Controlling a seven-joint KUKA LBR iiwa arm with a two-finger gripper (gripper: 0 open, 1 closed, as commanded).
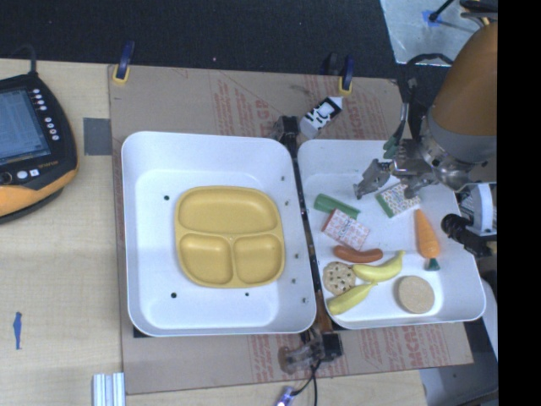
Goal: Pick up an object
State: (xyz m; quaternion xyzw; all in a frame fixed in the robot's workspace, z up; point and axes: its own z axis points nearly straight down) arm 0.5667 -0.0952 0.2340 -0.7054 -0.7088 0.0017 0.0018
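Note:
My gripper (390, 186) hangs over the back of the right bin (382, 319), fingers spread open. A small green and white packet (397, 200) lies just under and between the fingertips; whether they touch it is unclear. Further toward the front of the bin lie a green bar (336, 204), a red and white packet (347, 227), a sausage (357, 255), a cookie (338, 277), two bananas (378, 269), a tan disc (415, 294) and a carrot (427, 235).
The left bin (152, 159) holds a yellow divided tray (229, 234). A black and white item (319, 115) lies on the cardboard behind the bins. A teach pendant (30, 142) rests at the far left of the bench.

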